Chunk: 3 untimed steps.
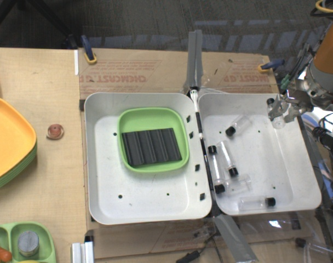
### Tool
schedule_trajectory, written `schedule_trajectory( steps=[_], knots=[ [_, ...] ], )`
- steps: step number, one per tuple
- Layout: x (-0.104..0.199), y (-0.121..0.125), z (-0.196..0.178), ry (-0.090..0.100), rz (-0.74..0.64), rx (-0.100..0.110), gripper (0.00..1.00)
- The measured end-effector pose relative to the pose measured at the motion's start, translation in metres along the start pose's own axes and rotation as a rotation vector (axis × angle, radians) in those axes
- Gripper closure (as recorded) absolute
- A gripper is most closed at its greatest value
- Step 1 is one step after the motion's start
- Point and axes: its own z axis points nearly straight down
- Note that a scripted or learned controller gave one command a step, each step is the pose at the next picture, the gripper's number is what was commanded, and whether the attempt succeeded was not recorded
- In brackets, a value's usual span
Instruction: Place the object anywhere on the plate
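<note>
Two white bins side by side. The left bin (101, 201) holds the green plate (153, 119) a bit above its centre, and a dark ribbed rectangular slab (151, 147) lies flat on the plate toward 6 o'clock, fully inside the rim, so the plate looks like it already carries something. The right bin (298, 196) holds several clear vials with black caps (225, 156), loose and lying at different angles, mostly from centre toward 7 and 5 o'clock, one near 11 o'clock (235, 127); probably dumped there as the pick pool. The gripper (280, 114) is at about 2 o'clock of the right bin, over its upper right corner, apart from the vials; cannot tell how wide it stands, too small and cluttered, and nothing visible in it. Arm sits at the bin edge, probably staged clear of the bins. Judgement: if the slab is the object, placement looks done; if a vial is, pick not started.
</note>
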Motion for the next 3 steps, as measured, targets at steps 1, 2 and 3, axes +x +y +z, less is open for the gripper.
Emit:
schedule_trajectory(
  steps=[1,2,3],
  knots=[
    [0.003,-0.036,0.059,0.002,-0.042,0.001,1.0],
    [0.014,-0.088,0.082,0.002,-0.125,0.001,1.0],
    [0.087,-0.113,0.002,0.001,-0.262,-0.001,1.0]
  ],
)
